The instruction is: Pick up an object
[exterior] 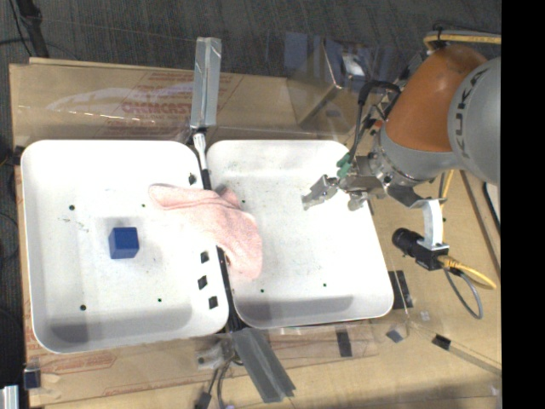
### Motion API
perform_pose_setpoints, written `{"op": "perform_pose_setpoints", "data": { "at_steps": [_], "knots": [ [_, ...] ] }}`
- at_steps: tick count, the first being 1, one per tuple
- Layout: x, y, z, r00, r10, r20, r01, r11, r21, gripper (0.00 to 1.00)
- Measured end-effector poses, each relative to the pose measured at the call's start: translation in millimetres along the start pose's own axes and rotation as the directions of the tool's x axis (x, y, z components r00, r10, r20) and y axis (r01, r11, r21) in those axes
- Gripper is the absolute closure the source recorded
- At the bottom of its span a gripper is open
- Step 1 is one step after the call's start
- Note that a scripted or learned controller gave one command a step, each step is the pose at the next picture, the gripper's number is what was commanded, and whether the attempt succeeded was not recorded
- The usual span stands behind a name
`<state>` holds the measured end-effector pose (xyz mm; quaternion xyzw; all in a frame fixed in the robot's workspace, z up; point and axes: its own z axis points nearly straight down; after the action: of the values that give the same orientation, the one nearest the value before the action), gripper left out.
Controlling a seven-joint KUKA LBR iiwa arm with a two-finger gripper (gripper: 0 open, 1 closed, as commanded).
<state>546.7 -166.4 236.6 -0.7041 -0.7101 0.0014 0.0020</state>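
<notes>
Gripper (pixel 317 192) over right bin (pixel 358 288) — nothing held.

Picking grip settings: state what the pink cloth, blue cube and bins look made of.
Cloth: soft woven fabric, probably terry; it drapes in folds over the divider between the bins. Cube: solid and matte with crisp edges, foam, wood or plastic, unclear which. Bins: smooth white moulded plastic with rounded corners.

Faint red print on cardboard sheet (pixel 128 100) behind the bins, letters too blurred to read, partial dark lettering on grey arm (pixel 464 118), unreadable
</notes>
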Motion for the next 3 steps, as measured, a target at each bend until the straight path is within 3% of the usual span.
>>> {"op": "perform_pose_setpoints", "data": {
  "at_steps": [1,2,3],
  "knots": [
    [0.0,0.0,0.0,1.0,0.0,0.0,0.0,1.0,0.0,0.0],
    [65.6,26.7,98.3,0.998,-0.07,0.0,0.07,0.998,0.002,0.0],
    [56.4,-2.1,144.6,0.982,-0.19,0.001,0.19,0.982,-0.003,0.0]
  ]
}}
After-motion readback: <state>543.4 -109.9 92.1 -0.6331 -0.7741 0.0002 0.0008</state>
